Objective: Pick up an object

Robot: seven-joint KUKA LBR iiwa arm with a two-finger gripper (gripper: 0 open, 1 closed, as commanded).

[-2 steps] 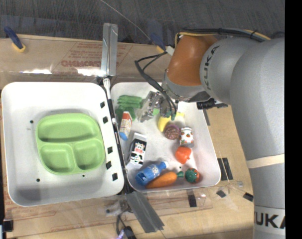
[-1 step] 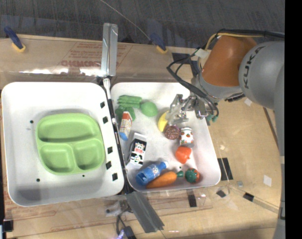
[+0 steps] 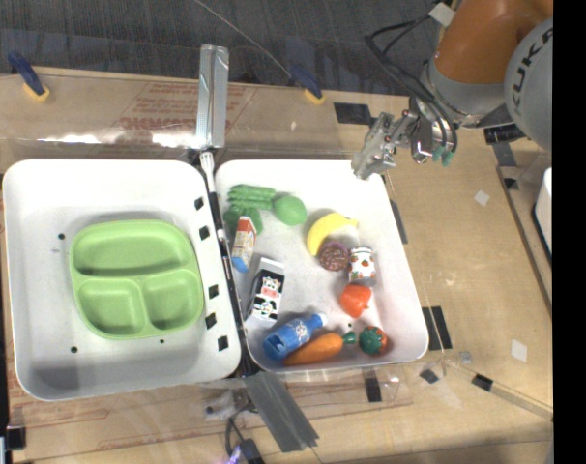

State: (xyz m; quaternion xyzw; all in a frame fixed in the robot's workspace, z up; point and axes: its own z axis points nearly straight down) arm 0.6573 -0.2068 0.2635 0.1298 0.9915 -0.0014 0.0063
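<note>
- Hovering over the far right corner of the right bin (image 3: 401, 259), the tool (image 3: 370, 155) hangs at the end of the arm (image 3: 486, 37); I cannot tell how its grasping parts stand, and nothing shows held in it.
- Crowding the right bin are the things to pick: a green leafy piece (image 3: 249, 197) and a green ball (image 3: 290, 209) near the far edge, a banana (image 3: 328, 228) just beside them toward the right wall.
- Along the left wall lie a small red-and-white bottle (image 3: 243, 242) and a black-and-white carton (image 3: 266, 294).
- Mid-bin sit a dark round piece (image 3: 335, 256), a small can (image 3: 362, 265) and a red-orange piece (image 3: 356, 300), close together.
- Against the near edge lie a blue bottle (image 3: 294, 334), a carrot (image 3: 315, 349) touching it, and a red-and-green piece (image 3: 372, 340) in the near right corner.
- Open floor remains in the far right corner under the tool and near the far left corner.
- The left bin (image 3: 32, 201) carries a green divided tray (image 3: 135, 277), with bare white floor all round it.
- Bare bench (image 3: 467, 259) lies right of the bins.
</note>
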